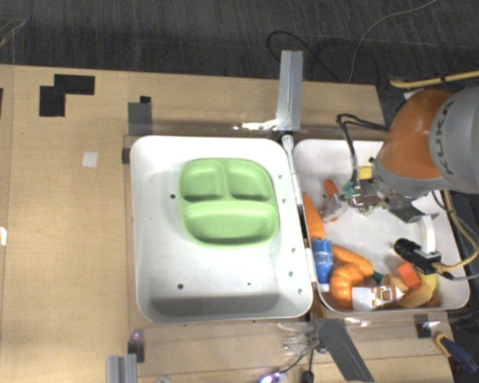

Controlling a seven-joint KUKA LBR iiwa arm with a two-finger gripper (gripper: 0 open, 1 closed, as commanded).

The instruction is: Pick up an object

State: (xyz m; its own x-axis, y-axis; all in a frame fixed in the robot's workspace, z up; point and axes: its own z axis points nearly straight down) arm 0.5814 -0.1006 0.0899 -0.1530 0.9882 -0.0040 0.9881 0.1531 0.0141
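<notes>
Well apart from the gripper [335, 204], across the dividing wall: left bin [144, 238], with a green plate [227, 202] lying flat in it. All round the gripper: right bin [367, 238], with bare white floor just beneath and behind. Behind the gripper, toward the view's right: arm [431, 146], bent down over the bin's far half.

Cannot tell from this angle whether open or closed. Grips nothing visible.

Just ahead of the gripper, along the bin's left wall: carrot [312, 218], near but seemingly not touching. Farther toward the near wall, well apart from the gripper: orange heap [347, 276], blue piece [322, 259] and bottle [375, 297], bunched together. Just beside the gripper, on its far side: small red piece [329, 187].

Looks like the approach step, sitting low among the things with no grasp made yet. Calls next for settling on one target, probably the carrot or the red piece as the nearest, then lining up across its narrow side, going down to the floor, closing, and lifting straight up. Risks jamming against the wall if going for the carrot, with little room on that side.
</notes>
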